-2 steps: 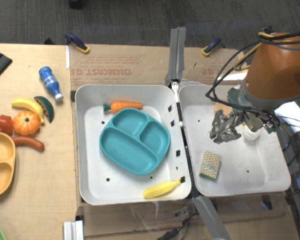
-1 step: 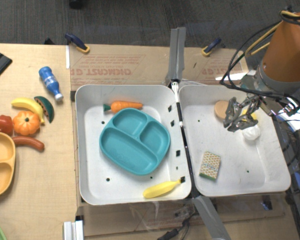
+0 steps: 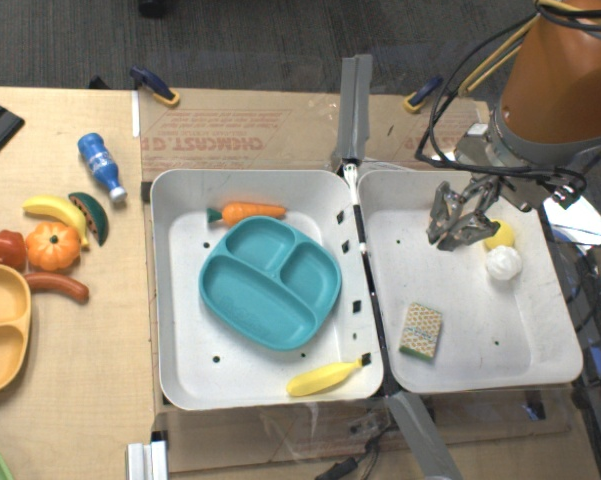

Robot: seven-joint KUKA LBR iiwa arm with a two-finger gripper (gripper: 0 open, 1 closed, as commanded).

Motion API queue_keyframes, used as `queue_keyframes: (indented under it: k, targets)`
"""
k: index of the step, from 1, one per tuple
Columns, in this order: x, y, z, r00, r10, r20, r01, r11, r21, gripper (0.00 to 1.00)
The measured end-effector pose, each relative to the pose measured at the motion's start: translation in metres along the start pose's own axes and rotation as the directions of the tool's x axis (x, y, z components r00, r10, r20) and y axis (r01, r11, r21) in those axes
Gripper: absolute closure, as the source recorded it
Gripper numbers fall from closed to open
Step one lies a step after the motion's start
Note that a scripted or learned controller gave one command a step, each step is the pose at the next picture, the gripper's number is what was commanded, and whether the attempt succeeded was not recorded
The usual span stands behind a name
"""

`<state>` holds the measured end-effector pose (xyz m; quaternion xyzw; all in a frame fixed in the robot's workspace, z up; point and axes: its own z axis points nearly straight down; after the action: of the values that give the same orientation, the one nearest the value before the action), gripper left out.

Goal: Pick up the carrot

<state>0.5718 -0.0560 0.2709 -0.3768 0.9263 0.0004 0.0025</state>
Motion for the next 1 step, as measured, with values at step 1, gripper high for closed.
queue_keyframes:
  k: [1]
  targets:
    - [0.0537,0.013,-0.005,1.0,-0.002,-0.002,0.002,1.0,0.0,1.0]
